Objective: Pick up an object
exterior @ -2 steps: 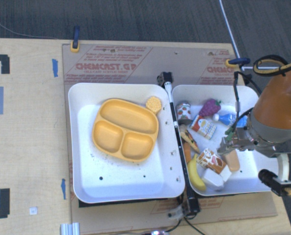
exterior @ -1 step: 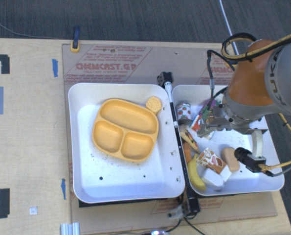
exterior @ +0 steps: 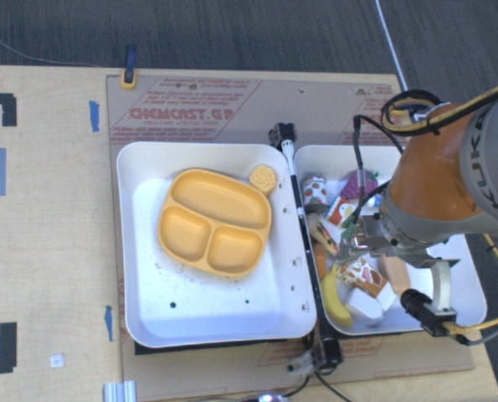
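Note:
The right white bin holds a pile of small items. Among them are a yellow banana, a red-and-white printed carton, a white cup, a small red-and-white box and a purple piece. My gripper reaches down into the middle of this pile, just above the printed carton and beside the small box. The grey and orange arm hides most of the bin's right half and the gripper's tip.
The left white bin holds a yellow three-compartment plate and a round tan waffle-like biscuit at its back right corner. A black clamp sits where the bins meet. Cables run along the front right.

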You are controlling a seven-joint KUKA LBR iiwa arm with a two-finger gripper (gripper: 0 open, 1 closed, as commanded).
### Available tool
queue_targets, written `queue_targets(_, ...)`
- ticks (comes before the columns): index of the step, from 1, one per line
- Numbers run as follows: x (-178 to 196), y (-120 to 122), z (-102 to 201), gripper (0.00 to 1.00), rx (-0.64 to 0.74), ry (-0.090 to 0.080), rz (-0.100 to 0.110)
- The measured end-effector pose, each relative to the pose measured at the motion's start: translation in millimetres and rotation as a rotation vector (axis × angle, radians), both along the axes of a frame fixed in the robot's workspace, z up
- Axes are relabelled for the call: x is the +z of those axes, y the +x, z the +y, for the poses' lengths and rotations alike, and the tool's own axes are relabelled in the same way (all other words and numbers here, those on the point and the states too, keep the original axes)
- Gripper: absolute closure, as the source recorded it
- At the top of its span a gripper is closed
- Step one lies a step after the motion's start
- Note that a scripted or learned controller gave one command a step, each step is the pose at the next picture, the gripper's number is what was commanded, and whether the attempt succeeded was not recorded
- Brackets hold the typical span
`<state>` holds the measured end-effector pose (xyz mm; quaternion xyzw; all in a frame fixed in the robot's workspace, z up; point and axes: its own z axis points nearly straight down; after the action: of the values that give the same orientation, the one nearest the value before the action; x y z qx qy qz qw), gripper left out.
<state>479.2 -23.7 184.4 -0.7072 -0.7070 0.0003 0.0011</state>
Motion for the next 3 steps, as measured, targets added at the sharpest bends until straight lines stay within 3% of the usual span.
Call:
queue_targets(1,7,1,-16,1.0,-0.001,-0.002,-0.004)
queue_targets(2,0,0,36,1.0,0.001,0.0,0.0)
queue_targets(3,7,1,-1,1.0,0.0,-0.002,-0.005)
